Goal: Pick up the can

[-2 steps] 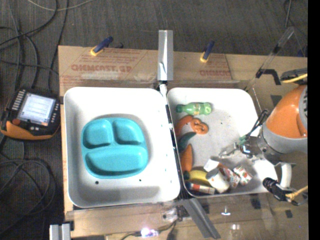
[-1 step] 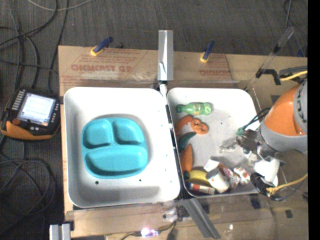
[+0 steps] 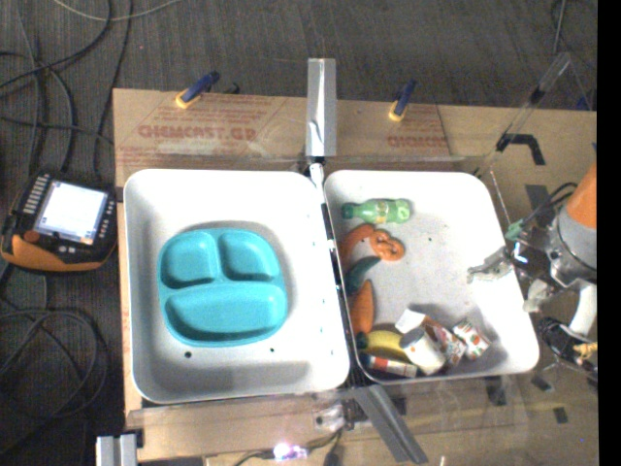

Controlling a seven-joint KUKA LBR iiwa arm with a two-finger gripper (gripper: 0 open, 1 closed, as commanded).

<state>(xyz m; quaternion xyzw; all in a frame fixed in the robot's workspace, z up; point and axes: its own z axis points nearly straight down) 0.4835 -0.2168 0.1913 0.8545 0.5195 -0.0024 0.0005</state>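
The claw [image 3: 490,265] sits at the right edge of the right bin [image 3: 456,184], mid-right of the frame, fingers spread and empty. The can [image 3: 469,339] lies on its side in the bin's lower right corner, packed against a white carton [image 3: 419,342] and other clutter. Risk: the claw is offset above the can; a descent here closes on bare floor. Crowding may block one finger or roll the can aside.
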